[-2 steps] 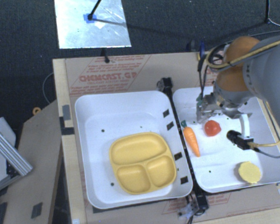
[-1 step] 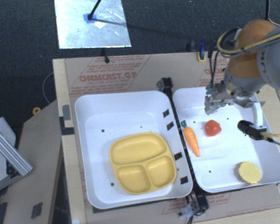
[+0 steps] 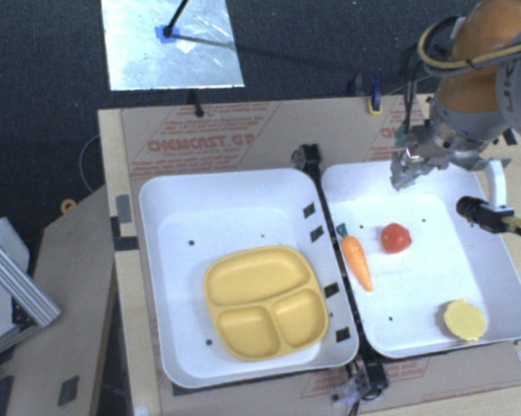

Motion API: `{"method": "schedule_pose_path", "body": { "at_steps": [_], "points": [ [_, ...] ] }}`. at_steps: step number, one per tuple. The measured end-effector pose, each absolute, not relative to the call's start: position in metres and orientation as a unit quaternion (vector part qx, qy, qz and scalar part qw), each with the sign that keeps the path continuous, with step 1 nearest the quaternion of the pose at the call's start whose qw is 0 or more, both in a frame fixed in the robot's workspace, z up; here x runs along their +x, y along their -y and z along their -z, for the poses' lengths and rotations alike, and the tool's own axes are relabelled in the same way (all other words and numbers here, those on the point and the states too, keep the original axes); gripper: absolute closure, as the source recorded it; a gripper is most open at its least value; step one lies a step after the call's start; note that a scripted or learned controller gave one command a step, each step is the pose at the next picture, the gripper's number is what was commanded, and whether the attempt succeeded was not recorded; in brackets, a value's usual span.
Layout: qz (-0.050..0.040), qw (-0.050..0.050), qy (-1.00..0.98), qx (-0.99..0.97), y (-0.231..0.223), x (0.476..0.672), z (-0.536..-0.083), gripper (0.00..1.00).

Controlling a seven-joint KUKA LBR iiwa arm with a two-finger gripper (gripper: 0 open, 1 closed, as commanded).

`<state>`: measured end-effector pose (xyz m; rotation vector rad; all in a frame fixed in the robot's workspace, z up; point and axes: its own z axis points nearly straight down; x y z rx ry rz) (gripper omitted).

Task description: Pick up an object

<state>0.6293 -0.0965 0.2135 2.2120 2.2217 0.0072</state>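
Yellow divided plate [image 3: 265, 302] in white left bin [image 3: 170, 256]. White right bin [image 3: 502, 272]: orange carrot [image 3: 356, 262], red tomato [image 3: 394, 237], pale yellow round piece [image 3: 464, 320].

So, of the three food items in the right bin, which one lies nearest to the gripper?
The red tomato. It lies just below the gripper; the carrot is further left, the yellow round piece is at the near edge.

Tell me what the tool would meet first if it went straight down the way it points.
Probably the bare floor of the right bin near its far edge; the tool looks clear of the tomato.
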Motion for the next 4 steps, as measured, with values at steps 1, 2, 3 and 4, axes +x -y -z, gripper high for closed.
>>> {"method": "schedule_pose_path", "body": {
  "at_steps": [1, 2, 3, 4],
  "points": [
    [-0.0018, 0.002, -0.709, 0.705, 0.097, 0.631, -0.249, 1.00],
    [-0.0009, 0.000, -0.710, 0.704, 0.046, 0.609, -0.248, 1.00],
    [-0.0012, -0.001, -0.711, 0.703, -0.010, 0.607, -0.237, 1.00],
    [-0.0008, -0.001, -0.711, 0.703, -0.072, 0.595, -0.230, 1.00]
  ]
}}
